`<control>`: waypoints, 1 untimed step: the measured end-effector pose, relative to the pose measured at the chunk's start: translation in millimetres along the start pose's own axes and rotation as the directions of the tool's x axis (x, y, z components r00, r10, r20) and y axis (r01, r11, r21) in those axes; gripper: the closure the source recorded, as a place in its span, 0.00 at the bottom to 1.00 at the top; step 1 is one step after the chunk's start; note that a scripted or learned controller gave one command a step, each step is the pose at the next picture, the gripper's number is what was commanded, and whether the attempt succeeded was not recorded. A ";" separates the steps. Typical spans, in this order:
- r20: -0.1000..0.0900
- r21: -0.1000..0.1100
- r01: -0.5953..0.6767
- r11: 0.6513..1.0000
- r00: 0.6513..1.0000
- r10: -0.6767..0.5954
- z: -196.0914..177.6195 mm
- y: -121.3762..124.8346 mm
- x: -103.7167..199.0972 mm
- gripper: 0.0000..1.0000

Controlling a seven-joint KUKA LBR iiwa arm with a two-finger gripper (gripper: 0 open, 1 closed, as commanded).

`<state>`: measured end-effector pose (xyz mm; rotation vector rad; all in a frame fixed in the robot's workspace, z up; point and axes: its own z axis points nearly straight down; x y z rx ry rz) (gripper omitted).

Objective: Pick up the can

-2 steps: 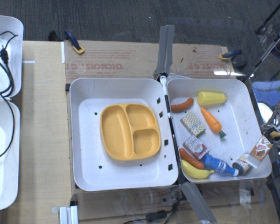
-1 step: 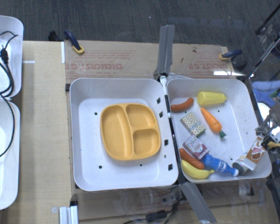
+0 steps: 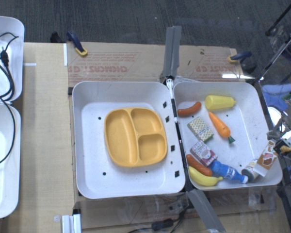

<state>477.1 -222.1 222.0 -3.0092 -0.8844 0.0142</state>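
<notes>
**Can boxed in, left side of right bin**

Near rim of the right bin (image 3: 262, 101): banana (image 3: 203, 179), blue bottle (image 3: 228, 172). A small carton (image 3: 266, 158) leans on the right wall. The can (image 3: 202, 154) lies on its side close to the wall between the bins, touching a red sausage (image 3: 198, 164) on its near side. Beyond it is a patterned box (image 3: 200, 129), then a carrot (image 3: 219, 124). Open floor lies right of the can. The left bin (image 3: 87, 144) holds a yellow divided plate (image 3: 136, 136), with bare floor all round. Jaws: cannot tell.
</notes>
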 end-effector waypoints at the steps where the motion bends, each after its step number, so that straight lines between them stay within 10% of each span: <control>1: 0.003 0.002 0.001 1.000 1.000 -0.001 -7.7 0.3 0.0 1.00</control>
